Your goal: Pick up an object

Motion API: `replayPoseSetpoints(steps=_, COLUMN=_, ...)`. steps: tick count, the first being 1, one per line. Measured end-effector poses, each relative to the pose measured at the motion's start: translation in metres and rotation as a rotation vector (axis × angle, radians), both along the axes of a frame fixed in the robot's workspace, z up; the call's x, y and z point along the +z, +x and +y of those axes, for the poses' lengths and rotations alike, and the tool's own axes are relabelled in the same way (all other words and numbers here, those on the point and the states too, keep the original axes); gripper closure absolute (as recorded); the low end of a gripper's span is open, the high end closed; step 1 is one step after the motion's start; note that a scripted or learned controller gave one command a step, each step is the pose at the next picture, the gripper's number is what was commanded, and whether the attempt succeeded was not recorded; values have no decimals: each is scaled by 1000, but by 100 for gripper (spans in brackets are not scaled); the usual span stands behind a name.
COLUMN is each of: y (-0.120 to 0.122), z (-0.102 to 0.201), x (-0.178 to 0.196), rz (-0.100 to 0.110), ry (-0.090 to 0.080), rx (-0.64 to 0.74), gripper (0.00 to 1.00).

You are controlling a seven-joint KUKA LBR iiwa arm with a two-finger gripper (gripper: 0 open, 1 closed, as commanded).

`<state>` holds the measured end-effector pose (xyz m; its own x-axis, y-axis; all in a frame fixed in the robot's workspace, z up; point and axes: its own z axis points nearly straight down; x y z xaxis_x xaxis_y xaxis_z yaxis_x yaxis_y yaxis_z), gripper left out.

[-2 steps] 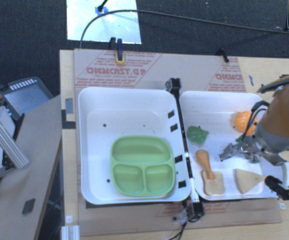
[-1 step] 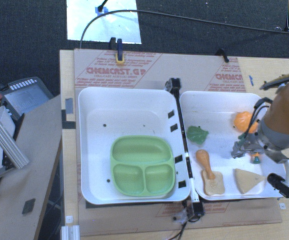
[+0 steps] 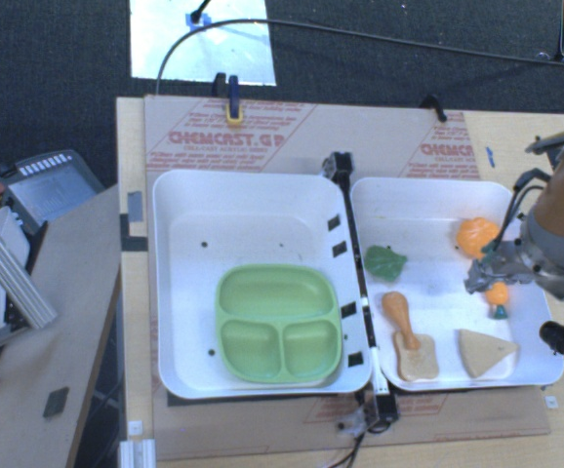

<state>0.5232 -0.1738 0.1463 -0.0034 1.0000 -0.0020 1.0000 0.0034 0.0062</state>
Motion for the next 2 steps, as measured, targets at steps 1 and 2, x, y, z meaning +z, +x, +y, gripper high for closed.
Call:
replayPoseSetpoints(steps=1, y=-5, z=5, x=49, rz=-1, ry=0, rx=1, gripper=100)
replayPoseSetpoints(steps=2, y=-4, z=4, x=94, rz=0, ry=0, rx=1, gripper=100)
